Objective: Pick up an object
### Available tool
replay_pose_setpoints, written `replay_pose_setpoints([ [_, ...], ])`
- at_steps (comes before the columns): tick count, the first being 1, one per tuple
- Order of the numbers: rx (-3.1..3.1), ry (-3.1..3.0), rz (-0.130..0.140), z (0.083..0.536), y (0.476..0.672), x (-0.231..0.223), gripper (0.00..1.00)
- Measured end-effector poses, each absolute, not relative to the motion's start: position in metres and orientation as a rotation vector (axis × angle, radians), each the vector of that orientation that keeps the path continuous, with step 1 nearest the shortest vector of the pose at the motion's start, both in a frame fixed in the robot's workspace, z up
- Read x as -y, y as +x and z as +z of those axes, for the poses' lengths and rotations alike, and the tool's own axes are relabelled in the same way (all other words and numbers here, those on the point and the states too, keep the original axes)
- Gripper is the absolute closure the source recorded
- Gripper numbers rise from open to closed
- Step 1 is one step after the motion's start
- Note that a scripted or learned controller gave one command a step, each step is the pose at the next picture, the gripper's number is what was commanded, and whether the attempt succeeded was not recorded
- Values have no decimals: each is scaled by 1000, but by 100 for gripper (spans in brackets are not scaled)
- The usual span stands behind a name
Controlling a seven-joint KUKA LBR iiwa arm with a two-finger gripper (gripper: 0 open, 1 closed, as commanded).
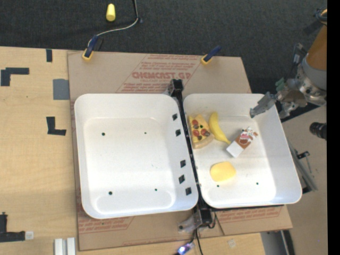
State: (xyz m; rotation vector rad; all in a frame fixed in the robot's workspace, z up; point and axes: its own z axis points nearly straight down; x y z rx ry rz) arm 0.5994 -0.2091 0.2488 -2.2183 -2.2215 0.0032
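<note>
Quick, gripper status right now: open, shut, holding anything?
Two-finger gripper: above the right white bin's upper right corner, nothing between its fingers; open or shut cannot be told.

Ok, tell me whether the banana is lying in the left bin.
No. The banana lies in the right bin, beside the pizza slice near the divider between the two bins.
</note>
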Motion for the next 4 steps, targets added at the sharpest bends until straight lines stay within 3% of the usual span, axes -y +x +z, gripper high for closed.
replay_pose_setpoints([
  [1, 2223, -2223, 0, 109, 616, 162, 0],
  [2, 2226, -2217, 2, 83, 670, 147, 0],
  [3, 2226, -2217, 4, 93, 668, 147, 100],
  [4, 2219, -2213, 7, 82, 608, 92, 100],
])
